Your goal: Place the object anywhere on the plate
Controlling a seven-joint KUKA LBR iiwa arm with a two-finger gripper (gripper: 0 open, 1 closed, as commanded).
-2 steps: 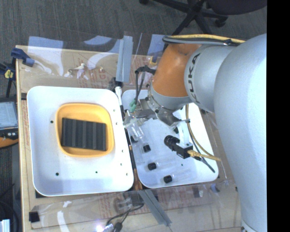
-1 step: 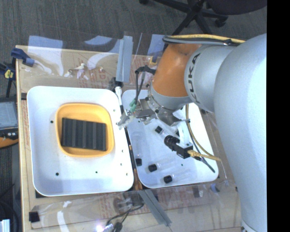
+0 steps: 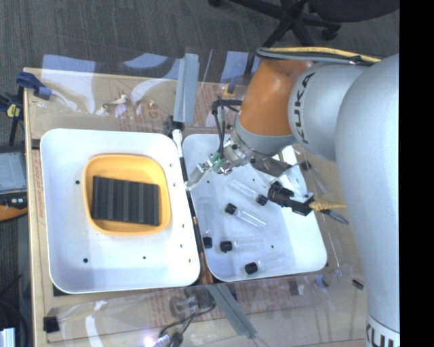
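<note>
The end effector (image 3: 215, 162) hangs over the right bin (image 3: 308, 261), at about 11 o'clock within it, close to the wall shared with the left bin (image 3: 61, 264). The bulky wrist covers it from above, so I cannot tell whether it is spread or pressed together, and nothing can be seen held in it.

The object is most likely one of the small clear tubes with black caps (image 3: 230, 209) scattered across the right bin's floor from its centre toward 6 o'clock. None of them is on the yellow plate (image 3: 125, 161). That plate sits in the middle of the left bin, at 9 o'clock from the arm, and a dark ridged insert (image 3: 125, 201) fills its well.

The step in hand looks like the pick, so the task is barely begun. To do it well, choose a tube lying apart from its neighbours and come straight down across its narrow width, since a clear round tube will likely roll or slip. Lift it well above the bin walls before travelling toward 9 o'clock, then release it low over the plate.

The surface (image 3: 122, 318) is wood under clear sheeting, with a metal rail (image 3: 184, 88) at 12 o'clock. Grey carpet (image 3: 102, 27) lies beyond, with an office chair base (image 3: 298, 20) at 1 o'clock.
</note>
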